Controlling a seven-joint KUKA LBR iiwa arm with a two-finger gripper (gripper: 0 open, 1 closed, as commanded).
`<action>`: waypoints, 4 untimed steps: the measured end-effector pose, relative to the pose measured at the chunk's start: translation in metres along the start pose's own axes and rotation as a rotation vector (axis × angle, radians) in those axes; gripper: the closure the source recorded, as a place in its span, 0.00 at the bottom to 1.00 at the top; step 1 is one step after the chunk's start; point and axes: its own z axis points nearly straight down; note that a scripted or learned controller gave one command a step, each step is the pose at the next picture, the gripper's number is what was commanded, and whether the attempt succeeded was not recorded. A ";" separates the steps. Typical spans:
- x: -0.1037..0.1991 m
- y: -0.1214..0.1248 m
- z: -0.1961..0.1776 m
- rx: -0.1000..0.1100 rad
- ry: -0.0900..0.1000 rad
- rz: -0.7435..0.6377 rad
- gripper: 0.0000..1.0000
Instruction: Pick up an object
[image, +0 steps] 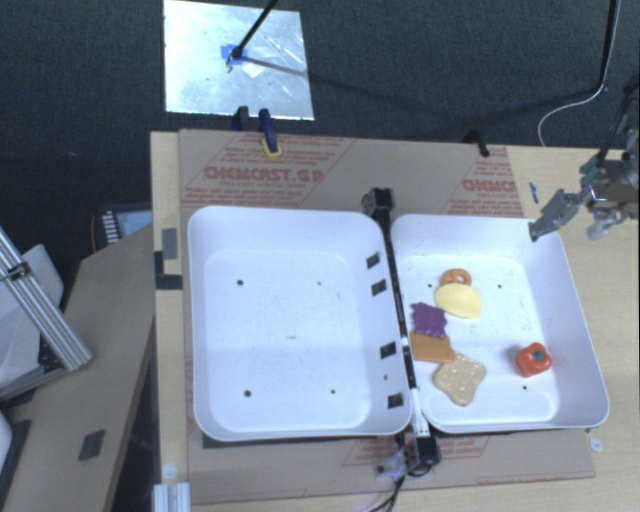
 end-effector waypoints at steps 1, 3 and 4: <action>0.026 -0.065 -0.163 -0.017 -0.001 -0.007 0.00; 0.118 -0.047 -0.188 0.001 0.004 -0.014 1.00; 0.199 -0.086 -0.184 0.004 0.005 -0.014 1.00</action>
